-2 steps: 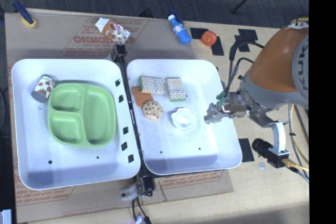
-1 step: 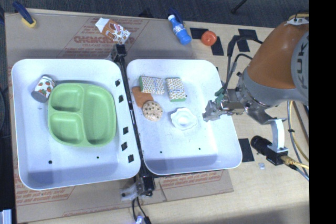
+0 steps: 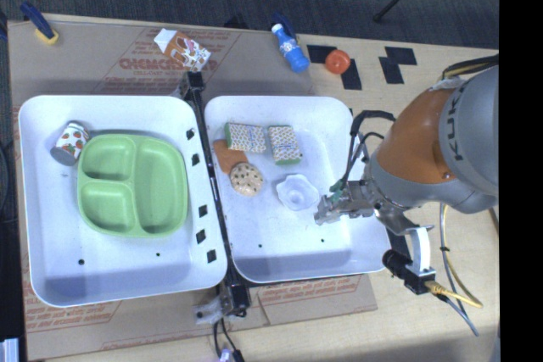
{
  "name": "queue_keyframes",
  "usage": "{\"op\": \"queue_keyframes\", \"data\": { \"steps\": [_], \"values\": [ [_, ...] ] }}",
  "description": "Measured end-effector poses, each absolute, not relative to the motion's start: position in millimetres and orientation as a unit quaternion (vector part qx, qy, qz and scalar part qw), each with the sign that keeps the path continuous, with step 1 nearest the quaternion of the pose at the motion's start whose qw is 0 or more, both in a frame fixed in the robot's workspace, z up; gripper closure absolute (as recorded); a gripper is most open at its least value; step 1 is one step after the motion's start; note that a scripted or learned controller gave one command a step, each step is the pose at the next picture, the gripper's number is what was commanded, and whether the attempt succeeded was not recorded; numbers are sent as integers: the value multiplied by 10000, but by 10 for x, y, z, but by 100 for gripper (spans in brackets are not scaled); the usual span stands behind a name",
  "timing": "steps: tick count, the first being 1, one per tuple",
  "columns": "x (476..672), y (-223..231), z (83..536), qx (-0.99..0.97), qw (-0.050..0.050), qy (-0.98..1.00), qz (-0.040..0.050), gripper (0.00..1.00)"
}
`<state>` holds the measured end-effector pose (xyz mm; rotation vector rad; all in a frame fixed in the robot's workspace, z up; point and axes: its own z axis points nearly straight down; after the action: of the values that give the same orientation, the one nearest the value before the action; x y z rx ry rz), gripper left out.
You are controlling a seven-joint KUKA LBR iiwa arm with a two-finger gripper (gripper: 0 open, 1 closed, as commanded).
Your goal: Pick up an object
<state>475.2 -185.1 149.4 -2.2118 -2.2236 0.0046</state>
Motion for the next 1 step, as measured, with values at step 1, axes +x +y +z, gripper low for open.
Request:
{"op": "queue_keyframes", "data": {
  "steps": [1],
  "values": [
    [4760, -1611, 914, -7041, 17, -7101, 8, 100]
  ]
}}
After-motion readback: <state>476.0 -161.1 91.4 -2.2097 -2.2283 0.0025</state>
